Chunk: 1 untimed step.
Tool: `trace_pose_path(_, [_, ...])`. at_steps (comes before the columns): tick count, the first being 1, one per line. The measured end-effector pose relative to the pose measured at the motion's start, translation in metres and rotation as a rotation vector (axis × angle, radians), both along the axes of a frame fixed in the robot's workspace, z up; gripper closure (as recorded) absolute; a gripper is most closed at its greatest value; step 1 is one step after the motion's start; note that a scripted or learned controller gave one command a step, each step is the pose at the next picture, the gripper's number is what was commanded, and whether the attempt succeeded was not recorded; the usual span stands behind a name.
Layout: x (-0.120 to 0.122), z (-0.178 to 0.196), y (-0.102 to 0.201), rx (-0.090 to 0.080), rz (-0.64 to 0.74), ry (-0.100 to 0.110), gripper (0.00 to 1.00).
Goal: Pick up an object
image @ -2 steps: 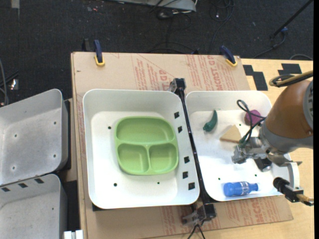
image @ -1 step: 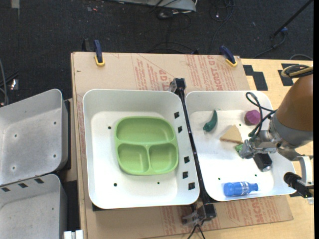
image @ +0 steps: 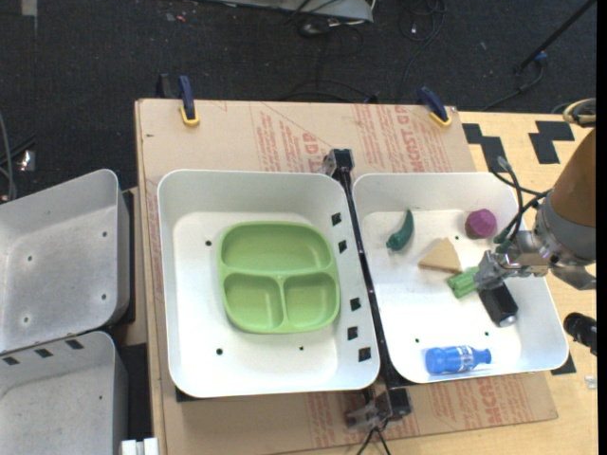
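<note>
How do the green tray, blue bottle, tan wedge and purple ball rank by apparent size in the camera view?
1. green tray
2. blue bottle
3. tan wedge
4. purple ball

Bottle and wedge look close; that order is unsure.

The robot's arm [image: 574,197] entered at the right of the scene as a thick rounded limb, its broad upper section a dull orange-brown band. Below that band sat a grey cylindrical wrist segment with a darker rim. A thin dark cable looped along the left side of the wrist. The metal gripper [image: 495,271] at the end was a small silver-grey block of angular plates, with a black cylindrical part beneath it.
</note>
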<state>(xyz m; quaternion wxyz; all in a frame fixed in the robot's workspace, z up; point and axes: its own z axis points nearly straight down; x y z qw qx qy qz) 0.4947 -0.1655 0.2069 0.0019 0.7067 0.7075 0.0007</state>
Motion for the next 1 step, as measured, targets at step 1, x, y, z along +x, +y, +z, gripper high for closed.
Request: trace_pose_path(1, [0.0015,0.0530,-0.0003,-0.001,0.002,-0.002,1.00])
